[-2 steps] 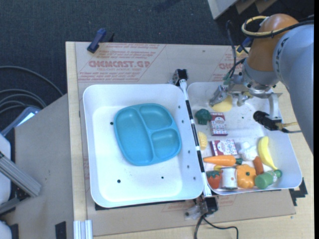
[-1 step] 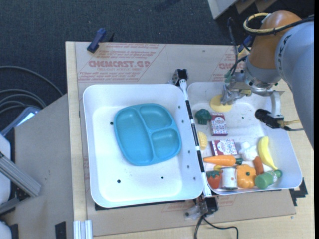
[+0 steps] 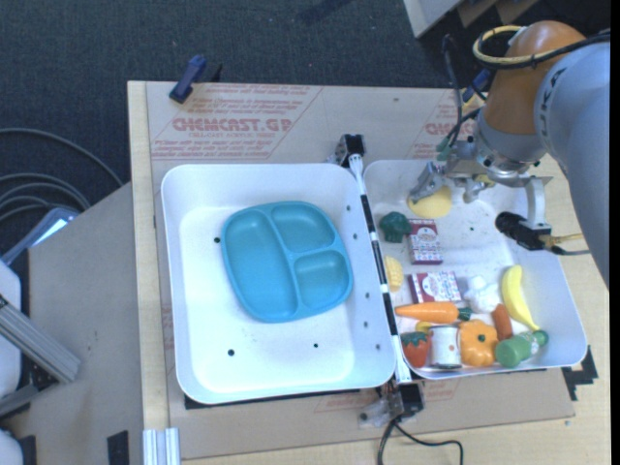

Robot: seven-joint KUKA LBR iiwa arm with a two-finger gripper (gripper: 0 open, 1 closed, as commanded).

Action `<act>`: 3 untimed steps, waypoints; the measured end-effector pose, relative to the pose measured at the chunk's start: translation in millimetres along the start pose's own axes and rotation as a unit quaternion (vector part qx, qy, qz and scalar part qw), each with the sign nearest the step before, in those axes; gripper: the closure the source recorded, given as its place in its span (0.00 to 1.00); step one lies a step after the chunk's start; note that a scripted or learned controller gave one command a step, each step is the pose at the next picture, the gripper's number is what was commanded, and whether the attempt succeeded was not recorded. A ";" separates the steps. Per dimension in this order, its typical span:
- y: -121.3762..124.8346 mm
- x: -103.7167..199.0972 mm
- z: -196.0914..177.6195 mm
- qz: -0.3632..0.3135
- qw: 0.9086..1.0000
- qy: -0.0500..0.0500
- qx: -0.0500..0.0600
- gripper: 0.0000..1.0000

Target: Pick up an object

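- Yellow lemon-like toy [image 3: 432, 202] at far-left corner of right bin [image 3: 562, 289], just behind green toy [image 3: 393, 226]
- Gripper [image 3: 433, 184] right over yellow toy, touching it; finger state impossible to tell
- Blue divided plate [image 3: 287, 260] in left bin [image 3: 194, 337], left of yellow toy

- A blue divided plate [image 3: 288, 260] lies in the left white bin [image 3: 194, 356], slightly toward 12 o'clock of its middle.
- The counter [image 3: 242, 124] under both bins shows red printed lettering.
- A blue clip [image 3: 187, 78] sits at the counter's 11 o'clock corner.
- Grey cables [image 3: 48, 182] loop over the dark floor [image 3: 97, 27] at 9 o'clock.
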State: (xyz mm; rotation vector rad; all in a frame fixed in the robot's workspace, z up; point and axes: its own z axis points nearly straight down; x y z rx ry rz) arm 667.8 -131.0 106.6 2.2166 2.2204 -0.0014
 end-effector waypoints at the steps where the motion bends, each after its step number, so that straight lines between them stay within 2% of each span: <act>1: -21.6 -10.1 22.2 0.001 1.000 0.002 0.003 0.00; 2: -11.3 -13.8 21.7 0.000 1.000 0.001 0.000 0.00; 3: -73.2 -12.6 21.8 0.001 1.000 0.002 0.002 0.00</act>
